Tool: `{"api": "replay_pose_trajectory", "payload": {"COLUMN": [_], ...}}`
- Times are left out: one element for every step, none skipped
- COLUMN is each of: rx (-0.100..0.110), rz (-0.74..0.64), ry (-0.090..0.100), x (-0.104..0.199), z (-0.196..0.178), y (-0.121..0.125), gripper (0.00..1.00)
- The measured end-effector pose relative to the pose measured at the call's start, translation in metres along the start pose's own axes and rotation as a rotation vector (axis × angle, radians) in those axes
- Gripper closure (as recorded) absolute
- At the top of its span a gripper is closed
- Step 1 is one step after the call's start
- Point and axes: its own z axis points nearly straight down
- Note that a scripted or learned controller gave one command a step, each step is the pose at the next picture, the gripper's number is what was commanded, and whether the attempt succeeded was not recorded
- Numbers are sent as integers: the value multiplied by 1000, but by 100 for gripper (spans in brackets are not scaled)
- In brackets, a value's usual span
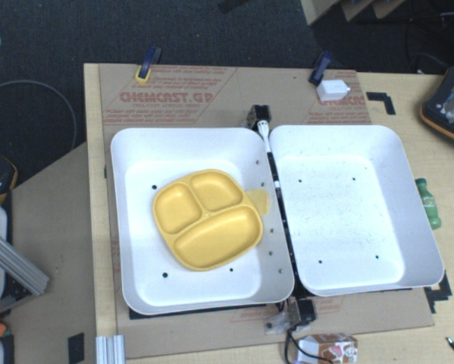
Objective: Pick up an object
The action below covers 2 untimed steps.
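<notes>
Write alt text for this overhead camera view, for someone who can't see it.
A yellow three-compartment plate lies in the left white bin of two set side by side on a cardboard-covered bench. The right white bin sits beside it.

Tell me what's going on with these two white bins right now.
Nothing is being handled at this moment. A yellow divided plate with three compartments lies flat in the left bin, a little toward the side nearest the right bin. A small yellow piece peeks out from its right edge. The pick-up has not begun, and the plate is the obvious thing to go for.
</notes>
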Motion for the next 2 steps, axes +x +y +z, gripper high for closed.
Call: {"api": "replay_pose_trajectory", "payload": {"rx": [23, 18], "rz": [4, 7], "ry": [4, 3], "x": [0, -54], "z": [138, 250], "y": [-3, 35], "gripper": [100, 100]}}
